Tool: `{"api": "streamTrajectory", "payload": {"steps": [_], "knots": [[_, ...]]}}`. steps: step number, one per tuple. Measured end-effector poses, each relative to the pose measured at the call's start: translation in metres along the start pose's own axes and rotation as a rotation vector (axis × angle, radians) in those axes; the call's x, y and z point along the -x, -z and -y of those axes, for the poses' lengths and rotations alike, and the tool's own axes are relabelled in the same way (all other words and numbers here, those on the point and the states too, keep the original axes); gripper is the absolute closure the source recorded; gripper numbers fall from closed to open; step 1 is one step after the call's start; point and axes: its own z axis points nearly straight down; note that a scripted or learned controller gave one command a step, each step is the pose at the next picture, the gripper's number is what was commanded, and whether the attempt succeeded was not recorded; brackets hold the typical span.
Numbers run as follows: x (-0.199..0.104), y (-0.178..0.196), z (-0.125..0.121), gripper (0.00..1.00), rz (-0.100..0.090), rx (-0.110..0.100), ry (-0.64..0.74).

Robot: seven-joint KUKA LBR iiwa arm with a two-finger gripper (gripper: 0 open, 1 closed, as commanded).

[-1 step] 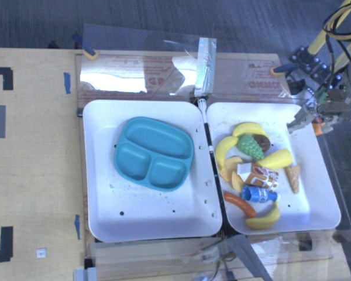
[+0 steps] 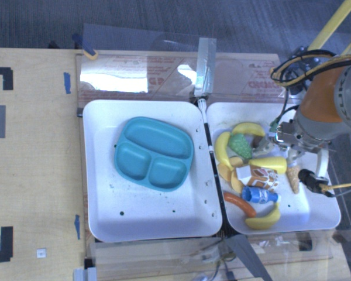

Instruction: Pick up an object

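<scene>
While hanging low over the right bin [image 2: 324,212], pincer [image 2: 281,140] hard to read, open or closed impossible to tell. Lying heaped beneath: bananas [image 2: 222,148], green toy [image 2: 241,147], blue bottle [image 2: 259,195], sausage [image 2: 238,203]. Sitting in left bin [image 2: 99,174]: blue divided plate [image 2: 154,152].

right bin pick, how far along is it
Done: the grey arm has reached over the right white bin, above its pile of toy food. In hand: nothing visibly held. The yellow plastic bananas and small blue bottle lie in the pile. Left: grasp and lift one. The blue divided plate sits in the left bin.
</scene>
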Motion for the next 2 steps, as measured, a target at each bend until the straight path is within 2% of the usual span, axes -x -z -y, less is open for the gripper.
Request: {"api": "streamTrajectory", "payload": {"steps": [1, 2], "knots": [[0.025, -0.012, 0.063, 0.00, 0.002, 0.019, 0.183], [-0.044, -0.011, -0.032, 0.00, -0.001, 0.017, 0.224]]}}
